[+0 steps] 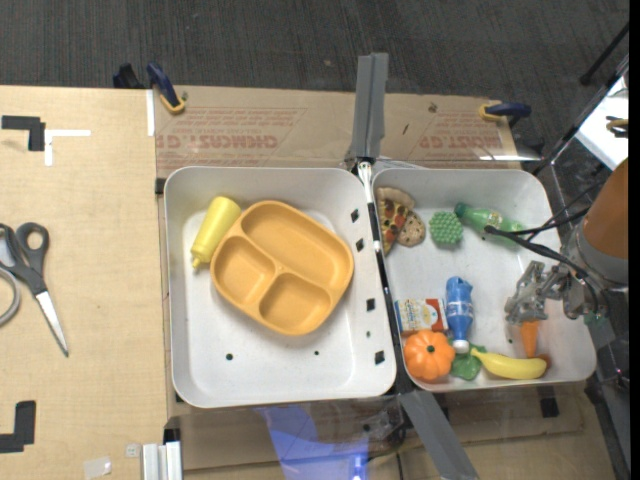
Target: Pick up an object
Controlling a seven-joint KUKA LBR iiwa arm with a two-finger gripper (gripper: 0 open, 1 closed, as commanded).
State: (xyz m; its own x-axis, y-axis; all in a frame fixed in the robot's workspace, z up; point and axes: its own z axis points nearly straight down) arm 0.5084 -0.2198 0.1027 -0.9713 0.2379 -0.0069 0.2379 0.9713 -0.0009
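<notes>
Orange toy carrot (529,338) near the right bin's (470,176) right edge
We see our gripper (527,303) over it, jaw state unclear; it looks light, stiff, slippery, best pinched mid-body.

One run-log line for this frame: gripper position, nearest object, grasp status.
gripper: low in right white bin | nearest: small orange carrot, just below fingers | grasp: not confirmed

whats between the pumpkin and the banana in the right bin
In the camera view, a small green toy sits between the orange pumpkin and the banana, close against both. The base of the blue bottle ends just above it.
</notes>
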